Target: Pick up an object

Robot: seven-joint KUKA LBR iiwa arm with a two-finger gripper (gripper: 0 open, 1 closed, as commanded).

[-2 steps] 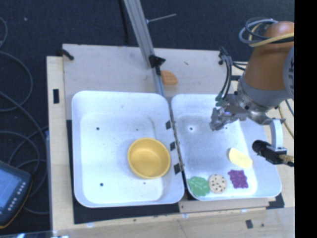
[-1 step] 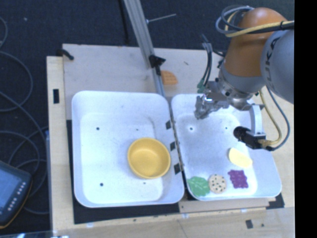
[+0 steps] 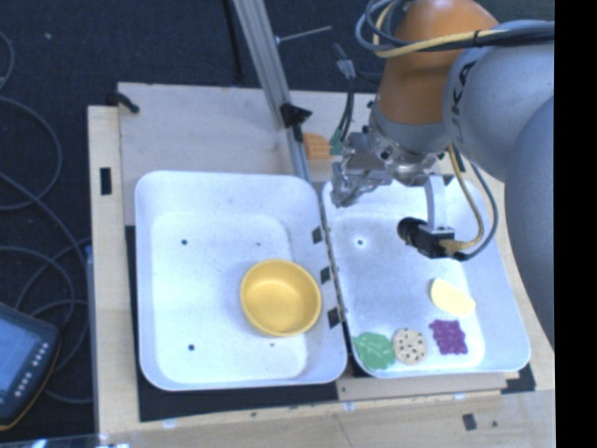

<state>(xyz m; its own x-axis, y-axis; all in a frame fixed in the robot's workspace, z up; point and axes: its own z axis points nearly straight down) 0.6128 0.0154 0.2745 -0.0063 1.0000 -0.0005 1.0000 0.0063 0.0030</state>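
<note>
A yellow bowl (image 3: 280, 297) sits in the left bin (image 3: 177, 203), toward its right side. In the right bin (image 3: 373, 250), near the front, lie a green piece (image 3: 374, 349), a round cookie (image 3: 409, 344), a purple piece (image 3: 449, 336) and a pale yellow piece (image 3: 451, 297). My gripper (image 3: 350, 187) hangs over the back left corner of the right bin, well away from those pieces. Nothing shows between its fingers.
A slanted metal post (image 3: 266, 63) rises behind the bins and ends at their shared back corner. A small orange object (image 3: 315, 146) lies behind the bins next to the gripper. Black cable and a connector (image 3: 424, 236) hang over the right bin. A tablet (image 3: 20, 357) sits at far left.
</note>
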